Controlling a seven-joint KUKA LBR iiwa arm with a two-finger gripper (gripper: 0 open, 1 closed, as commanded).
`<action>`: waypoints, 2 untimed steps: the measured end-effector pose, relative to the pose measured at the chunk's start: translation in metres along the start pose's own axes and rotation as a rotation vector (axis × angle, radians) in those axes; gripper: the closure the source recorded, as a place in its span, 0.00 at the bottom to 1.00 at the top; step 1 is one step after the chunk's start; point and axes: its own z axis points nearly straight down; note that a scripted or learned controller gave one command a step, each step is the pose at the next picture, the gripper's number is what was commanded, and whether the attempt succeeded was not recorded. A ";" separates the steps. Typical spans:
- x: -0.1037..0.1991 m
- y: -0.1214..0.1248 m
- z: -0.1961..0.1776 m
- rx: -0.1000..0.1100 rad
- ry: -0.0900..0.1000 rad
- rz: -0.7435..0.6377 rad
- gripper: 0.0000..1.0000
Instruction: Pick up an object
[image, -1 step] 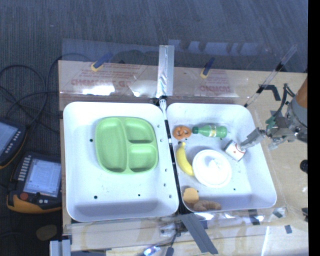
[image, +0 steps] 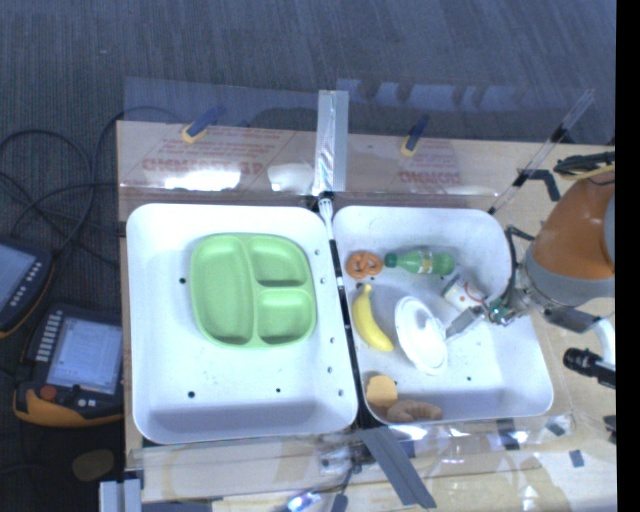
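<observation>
Gripper (image: 462, 322) lowered at centre right of frame, beside white dish (image: 420, 334); finger state cannot be told. Banana (image: 371, 321) left untouched.

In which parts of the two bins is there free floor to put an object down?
Left bin: bare floor all around the green tray, widest along the near side. Right bin: bare at the near right corner. It is crowded at its left and centre: orange ball, green bottle, banana, white dish.
</observation>
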 end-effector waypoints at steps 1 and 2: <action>-0.009 0.048 -0.063 0.009 0.003 -0.293 0.00; -0.026 0.060 0.008 0.008 0.003 -0.204 0.00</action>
